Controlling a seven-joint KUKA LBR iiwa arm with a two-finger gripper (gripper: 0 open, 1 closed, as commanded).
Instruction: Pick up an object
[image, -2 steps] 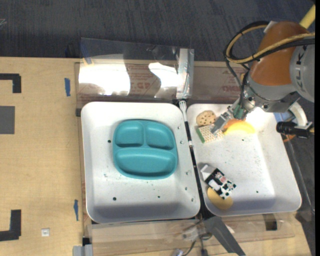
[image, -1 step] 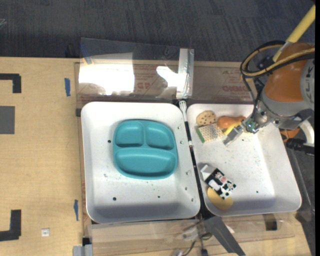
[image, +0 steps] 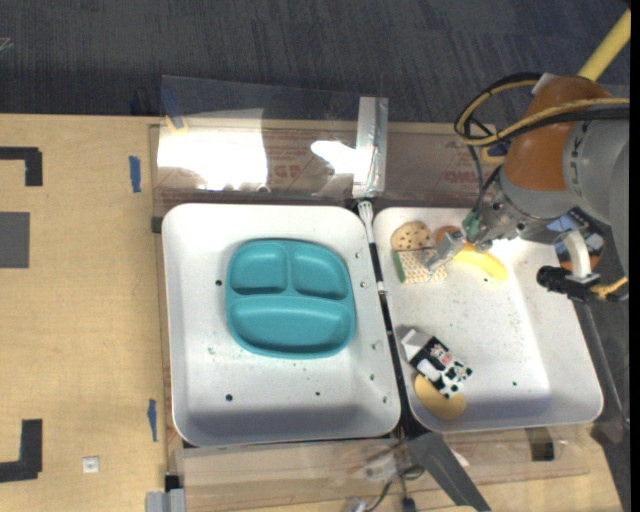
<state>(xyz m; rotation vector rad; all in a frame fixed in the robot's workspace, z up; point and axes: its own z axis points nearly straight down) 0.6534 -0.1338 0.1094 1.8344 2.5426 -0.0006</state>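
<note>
The grey arm with its orange band reaches in over the far right corner of the right shallow white bin (image: 530, 360), its two-finger gripper (image: 470, 235) low among a small cluster there, though how wide it stands cannot be told. Just beside the gripper lie a yellow banana-shaped piece (image: 482, 263), a round tan cracker-like disc (image: 408, 237) and a green-edged flat packet (image: 415, 265). Toward that bin's near left corner sit a black-and-white patterned block (image: 440, 362) and a tan disc (image: 440, 398), while a teal divided plastic plate (image: 291, 298) fills the middle of the left white bin (image: 190, 330).
</note>
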